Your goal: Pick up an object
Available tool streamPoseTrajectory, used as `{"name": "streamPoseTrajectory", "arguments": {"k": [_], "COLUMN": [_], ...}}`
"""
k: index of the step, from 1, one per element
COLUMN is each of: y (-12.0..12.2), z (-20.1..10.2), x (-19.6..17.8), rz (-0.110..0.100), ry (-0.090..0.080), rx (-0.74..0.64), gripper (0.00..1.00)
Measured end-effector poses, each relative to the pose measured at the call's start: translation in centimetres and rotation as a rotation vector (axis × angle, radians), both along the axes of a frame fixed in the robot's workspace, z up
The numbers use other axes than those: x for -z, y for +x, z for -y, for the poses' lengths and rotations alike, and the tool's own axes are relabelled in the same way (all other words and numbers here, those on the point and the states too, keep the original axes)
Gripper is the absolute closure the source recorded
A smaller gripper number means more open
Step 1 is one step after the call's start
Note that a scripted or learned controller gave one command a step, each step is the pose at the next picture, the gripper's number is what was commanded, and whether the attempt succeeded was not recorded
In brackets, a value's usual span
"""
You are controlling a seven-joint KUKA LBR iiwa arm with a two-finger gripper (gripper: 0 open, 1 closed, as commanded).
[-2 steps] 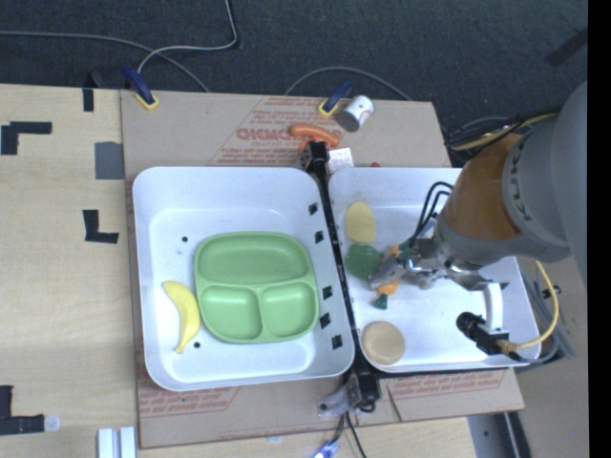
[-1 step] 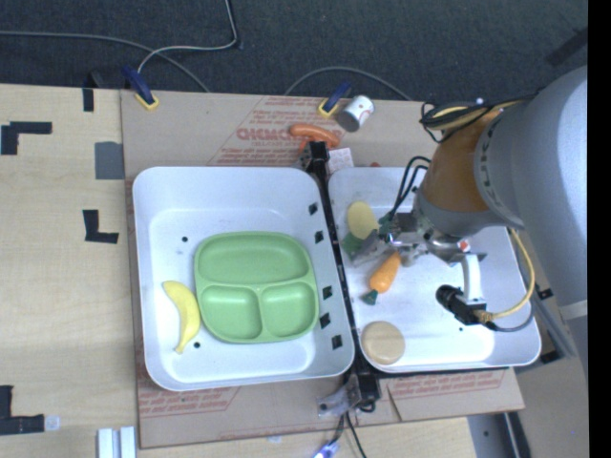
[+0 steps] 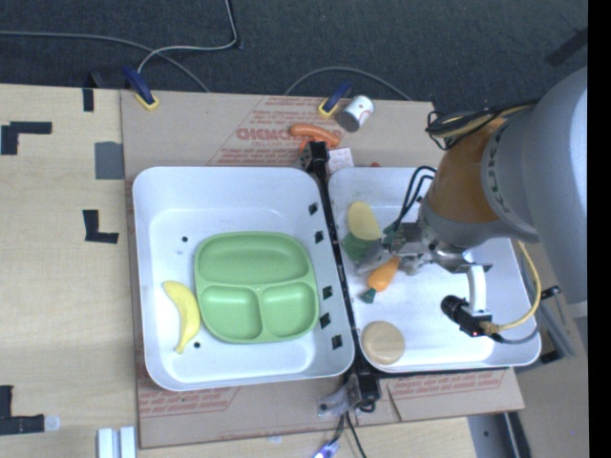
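Orange carrot (image 3: 383,276) in right bin (image 3: 496,351), cardboard-topped bench (image 3: 267,132); finger state unclear.

In your left bin (image 3: 153,198) a divided tray (image 3: 256,286) lies with a banana (image 3: 183,315) just left of it; your right bin (image 3: 506,351) holds several small items under the arm (image 3: 496,175).

Green tray (image 3: 256,286) and banana (image 3: 183,313) crowding left bin (image 3: 153,198).
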State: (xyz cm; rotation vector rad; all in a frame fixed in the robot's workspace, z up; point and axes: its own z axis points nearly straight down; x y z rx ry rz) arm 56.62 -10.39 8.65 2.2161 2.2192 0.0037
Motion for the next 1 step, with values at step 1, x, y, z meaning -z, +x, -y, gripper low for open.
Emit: {"name": "streamPoseTrajectory", "arguments": {"k": [1], "y": [0.00], "z": [0.05], "x": [-0.96], "rz": [0.000], "ry": [-0.001], "rx": [0.000], "gripper": [1.00]}}
